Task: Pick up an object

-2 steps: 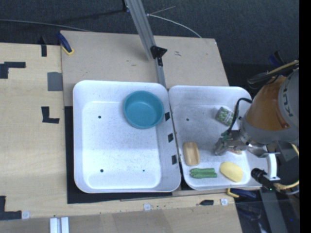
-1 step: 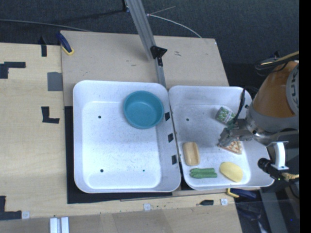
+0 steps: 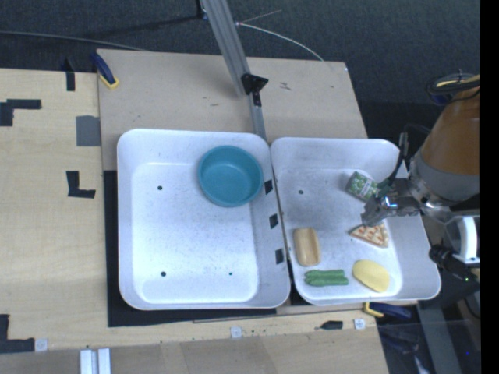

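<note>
Nearest the lower edge of the frame, in the right bin (image 3: 327, 153), a yellow lemon-shaped toy (image 3: 371, 275) lies at the lower right corner, with a green bean pod (image 3: 325, 277) just to its left. A little above the pod, near the bin's left wall, lies a tan bread roll (image 3: 306, 245). Up and to the right of these, a pizza slice toy (image 3: 370, 234) rests on the bin floor toward the right side.

The gripper (image 3: 380, 209) hangs directly over the upper edge of the pizza slice, coming in from the right of the frame below the arm's orange band (image 3: 458, 135). Whether its fingers are apart or closed cannot be told from this angle, and nothing is plainly seen between them. Just up and to the left of the gripper, a small green and white packet (image 3: 361, 185) lies close beside it.

In the left bin (image 3: 148, 240), a blue bowl (image 3: 230, 175) sits upright at the upper right corner, near the divide between the two bins.
</note>
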`<state>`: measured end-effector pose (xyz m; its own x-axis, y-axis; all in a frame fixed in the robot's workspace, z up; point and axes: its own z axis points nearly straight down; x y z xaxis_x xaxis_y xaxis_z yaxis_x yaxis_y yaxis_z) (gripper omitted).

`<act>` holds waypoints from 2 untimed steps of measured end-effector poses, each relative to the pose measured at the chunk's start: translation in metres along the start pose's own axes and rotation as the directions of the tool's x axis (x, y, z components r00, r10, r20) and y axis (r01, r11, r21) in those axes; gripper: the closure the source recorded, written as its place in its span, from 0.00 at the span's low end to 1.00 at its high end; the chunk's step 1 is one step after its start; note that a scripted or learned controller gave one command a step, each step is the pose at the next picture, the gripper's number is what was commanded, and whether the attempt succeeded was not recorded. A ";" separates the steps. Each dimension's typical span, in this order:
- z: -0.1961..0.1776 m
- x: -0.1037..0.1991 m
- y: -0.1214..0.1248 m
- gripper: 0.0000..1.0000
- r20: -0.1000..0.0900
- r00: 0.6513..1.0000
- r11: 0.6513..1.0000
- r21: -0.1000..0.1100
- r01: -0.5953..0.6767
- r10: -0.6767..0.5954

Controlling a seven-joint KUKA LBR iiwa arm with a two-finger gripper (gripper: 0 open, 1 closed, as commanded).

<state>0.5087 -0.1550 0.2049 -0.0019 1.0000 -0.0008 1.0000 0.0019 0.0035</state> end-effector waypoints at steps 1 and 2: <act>-0.015 0.000 0.001 1.00 -0.001 1.000 1.000 0.003 0.000 0.000; -0.023 0.050 0.018 1.00 -0.003 1.000 1.000 0.004 0.005 -0.005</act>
<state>0.5263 -0.1044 0.2276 -0.0069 1.0000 0.0020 1.0000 0.0069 -0.0006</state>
